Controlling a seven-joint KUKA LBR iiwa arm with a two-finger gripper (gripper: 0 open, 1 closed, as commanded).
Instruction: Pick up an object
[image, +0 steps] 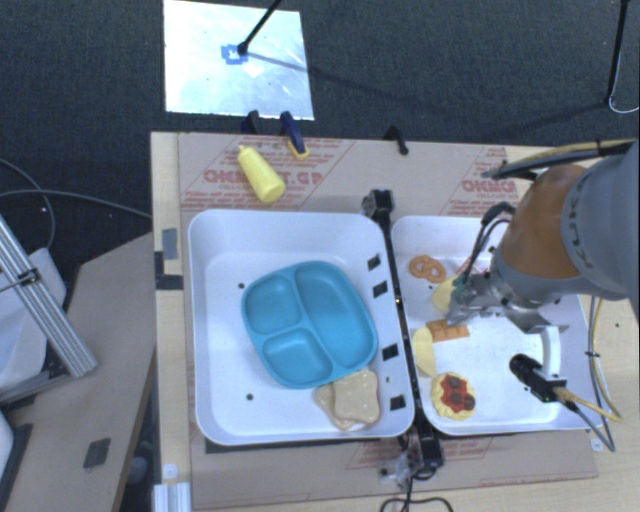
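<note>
Nearest you, a pizza slice (455, 394) lies at the right bin's (570, 415) front edge. Your gripper (462, 297) hangs low by that bin's left wall, over yellow food (443, 294); a pretzel (427, 267) sits nearby. Blue tray (308, 322) and bread (349, 399) occupy the left bin (225, 250).

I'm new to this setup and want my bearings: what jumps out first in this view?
The blue divided plate sits tilted in the left bin, with a slice of toast at its lower edge. The grey arm leans over the right bin, above small food pieces such as a pretzel. A yellow bottle lies on the cardboard beyond the bins.
</note>
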